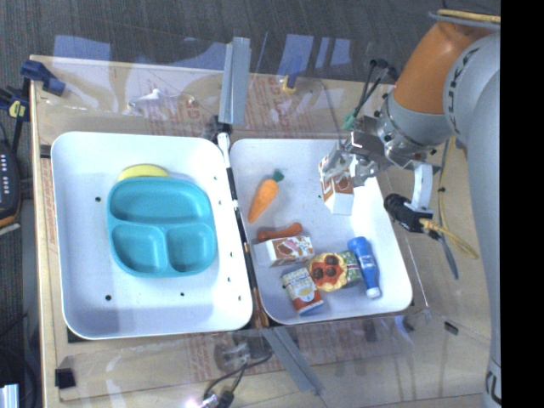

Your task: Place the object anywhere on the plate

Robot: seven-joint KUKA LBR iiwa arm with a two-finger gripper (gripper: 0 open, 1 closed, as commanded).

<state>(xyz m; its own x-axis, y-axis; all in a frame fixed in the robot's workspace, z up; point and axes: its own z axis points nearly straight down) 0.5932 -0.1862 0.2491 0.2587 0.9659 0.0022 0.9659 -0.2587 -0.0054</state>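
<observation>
Over the right bin (393, 228), up at its two o'clock corner, my gripper (346, 170) hangs with a small brown-and-white carton (339, 189) pinched between its fingers, raised above the bin floor. Left bin (68, 228) carries the blue divided plate (161, 226), a yellow thing (143, 172) peeking out at the plate's twelve o'clock. Back on the right: an orange carrot (264, 195) at ten o'clock, a sausage (280, 231) and a flat box (287, 249) near centre, a can (302, 289) and a pizza slice (331, 271) at six, a blue bottle (365, 266) at five.
</observation>
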